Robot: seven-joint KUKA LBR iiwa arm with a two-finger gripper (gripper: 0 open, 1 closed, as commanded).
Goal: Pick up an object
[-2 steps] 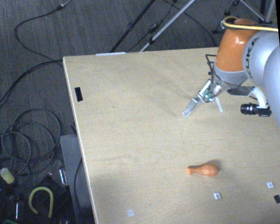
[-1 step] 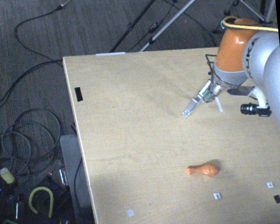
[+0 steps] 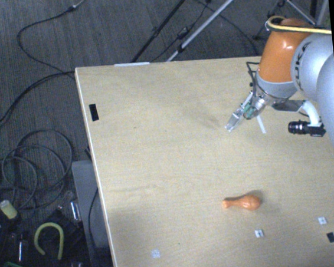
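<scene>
Two jaws spread apart, nothing held between them.

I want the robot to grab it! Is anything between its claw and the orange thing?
No. In the camera view, bare tabletop lies between the gripper and the orange thing.

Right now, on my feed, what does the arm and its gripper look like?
The arm is light grey with a rounded orange band above the wrist, edged by a pale yellowish ring. A small black cylindrical fitting juts from its underside. The gripper is slim, pale and metallic, with a greenish patch near its base.
</scene>
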